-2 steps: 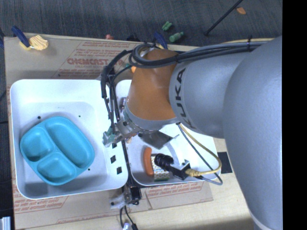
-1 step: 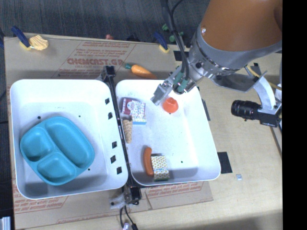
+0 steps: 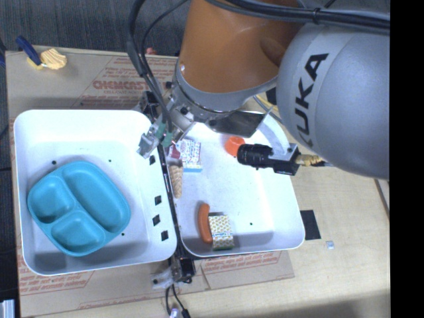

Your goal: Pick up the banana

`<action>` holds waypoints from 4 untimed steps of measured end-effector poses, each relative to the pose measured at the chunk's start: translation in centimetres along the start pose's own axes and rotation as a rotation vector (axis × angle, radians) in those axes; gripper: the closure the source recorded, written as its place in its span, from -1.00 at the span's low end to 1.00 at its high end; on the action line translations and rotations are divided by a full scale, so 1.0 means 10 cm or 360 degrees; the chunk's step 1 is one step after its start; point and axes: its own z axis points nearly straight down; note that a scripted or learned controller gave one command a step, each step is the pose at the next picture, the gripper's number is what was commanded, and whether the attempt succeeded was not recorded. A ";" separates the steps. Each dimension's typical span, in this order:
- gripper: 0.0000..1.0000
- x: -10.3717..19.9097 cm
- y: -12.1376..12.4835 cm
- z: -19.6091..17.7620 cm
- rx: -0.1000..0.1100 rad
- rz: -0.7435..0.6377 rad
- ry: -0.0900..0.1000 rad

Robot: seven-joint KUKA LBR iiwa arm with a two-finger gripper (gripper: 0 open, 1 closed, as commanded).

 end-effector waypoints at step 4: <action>1.00 -1.12 -0.29 1.97 0.0003 0.0617 0.0005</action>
